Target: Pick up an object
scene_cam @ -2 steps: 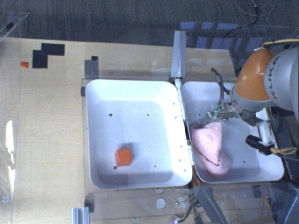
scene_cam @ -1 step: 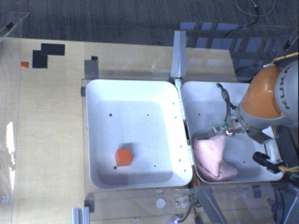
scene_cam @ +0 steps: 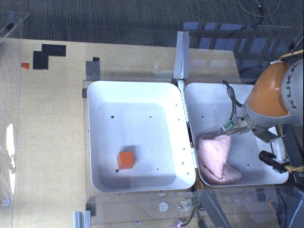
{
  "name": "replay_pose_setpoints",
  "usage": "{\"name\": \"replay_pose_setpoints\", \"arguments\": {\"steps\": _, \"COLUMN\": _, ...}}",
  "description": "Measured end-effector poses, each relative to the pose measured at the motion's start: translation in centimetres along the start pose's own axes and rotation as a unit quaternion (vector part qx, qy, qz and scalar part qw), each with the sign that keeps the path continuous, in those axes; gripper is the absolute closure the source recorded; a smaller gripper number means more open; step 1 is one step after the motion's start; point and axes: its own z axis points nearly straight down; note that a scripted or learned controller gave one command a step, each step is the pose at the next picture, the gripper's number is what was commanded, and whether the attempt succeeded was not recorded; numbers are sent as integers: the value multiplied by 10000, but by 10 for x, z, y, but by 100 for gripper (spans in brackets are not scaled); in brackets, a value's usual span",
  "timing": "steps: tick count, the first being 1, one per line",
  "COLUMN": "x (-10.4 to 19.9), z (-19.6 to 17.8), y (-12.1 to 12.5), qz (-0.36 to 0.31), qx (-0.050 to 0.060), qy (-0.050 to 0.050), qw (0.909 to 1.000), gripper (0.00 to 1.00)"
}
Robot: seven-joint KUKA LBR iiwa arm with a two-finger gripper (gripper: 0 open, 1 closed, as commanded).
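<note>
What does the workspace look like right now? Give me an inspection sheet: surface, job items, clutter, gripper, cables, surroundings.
Surface: light wooden bench bearing two shallow white bins, left bin and right bin, side by side.
Job's things: orange block in the left bin, toward its near left part; pink cloth, crumpled, at the near left of the right bin.
Clutter: black marks and a small orange tag on the bench, far left.
Gripper: gripper over the right bin, just above the cloth's far edge; nothing seen held.
Cables: a thin loop of wire on the floor beyond the bench; dark cable along the arm.
Surroundings: dark carpet behind the bench.
</note>
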Motion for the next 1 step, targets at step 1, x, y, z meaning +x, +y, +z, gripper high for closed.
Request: {"name": "replay_pose_setpoints", "arguments": {"steps": 1, "x": 44, "z": -92, "y": 36, "qz": -1342, "qx": 68, "qy": 52, "qw": 9909, "gripper": 100}}
